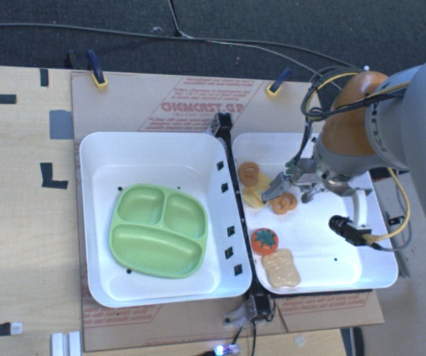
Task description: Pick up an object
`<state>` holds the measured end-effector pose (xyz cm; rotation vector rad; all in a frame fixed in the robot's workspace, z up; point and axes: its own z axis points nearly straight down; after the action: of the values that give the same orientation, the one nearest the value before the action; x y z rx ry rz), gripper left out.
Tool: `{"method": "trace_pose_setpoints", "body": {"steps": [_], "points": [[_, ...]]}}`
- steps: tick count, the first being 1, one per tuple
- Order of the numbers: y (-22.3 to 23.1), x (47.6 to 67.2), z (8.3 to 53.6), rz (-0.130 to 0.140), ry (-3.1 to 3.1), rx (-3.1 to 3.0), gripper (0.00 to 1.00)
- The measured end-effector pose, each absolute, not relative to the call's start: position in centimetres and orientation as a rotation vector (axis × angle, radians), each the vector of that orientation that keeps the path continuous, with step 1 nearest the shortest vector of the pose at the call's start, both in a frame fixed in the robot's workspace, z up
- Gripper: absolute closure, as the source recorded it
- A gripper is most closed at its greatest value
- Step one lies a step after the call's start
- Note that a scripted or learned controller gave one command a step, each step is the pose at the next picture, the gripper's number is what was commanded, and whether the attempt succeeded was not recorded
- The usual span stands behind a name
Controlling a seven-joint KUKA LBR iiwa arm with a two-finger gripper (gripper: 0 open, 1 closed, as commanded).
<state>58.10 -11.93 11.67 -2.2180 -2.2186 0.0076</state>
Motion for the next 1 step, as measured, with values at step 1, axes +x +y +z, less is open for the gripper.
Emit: {"method": "trace_pose_setpoints", "body": {"steps": [1], "points": [[-11.81,58.23,12.96,0.004,-2.223,-2.217,1.0]]}}
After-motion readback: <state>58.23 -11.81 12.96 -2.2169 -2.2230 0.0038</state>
